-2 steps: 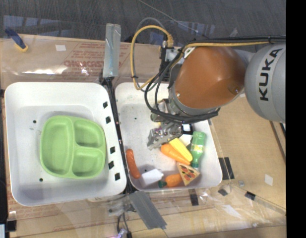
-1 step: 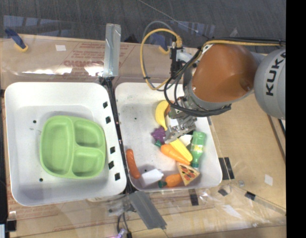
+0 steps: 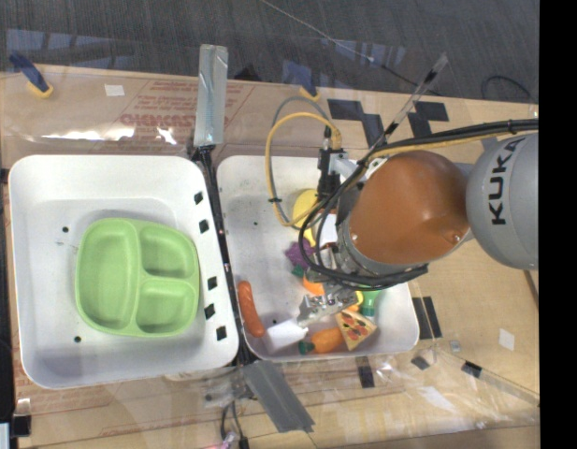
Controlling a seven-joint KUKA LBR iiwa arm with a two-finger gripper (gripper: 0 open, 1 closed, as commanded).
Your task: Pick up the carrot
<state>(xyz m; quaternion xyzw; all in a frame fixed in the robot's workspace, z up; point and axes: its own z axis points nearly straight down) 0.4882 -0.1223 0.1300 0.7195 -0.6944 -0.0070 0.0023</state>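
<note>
1. The carrot (image 3: 250,310) lies in the right bin (image 3: 239,215), near its left wall, toward 7 o'clock of the bin.
2. The gripper (image 3: 327,299) is low at 3 o'clock from the carrot, over mixed toys; its opening I cannot tell.
3. A green plate (image 3: 136,276) sits in the left bin (image 3: 45,195).

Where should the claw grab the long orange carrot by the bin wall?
Probably around the middle of the long orange carrot, coming straight down from above. It lies flat, lengthwise along the left wall of the right white bin, so the claw should close across its narrow width; the wall side looks tight.
</note>
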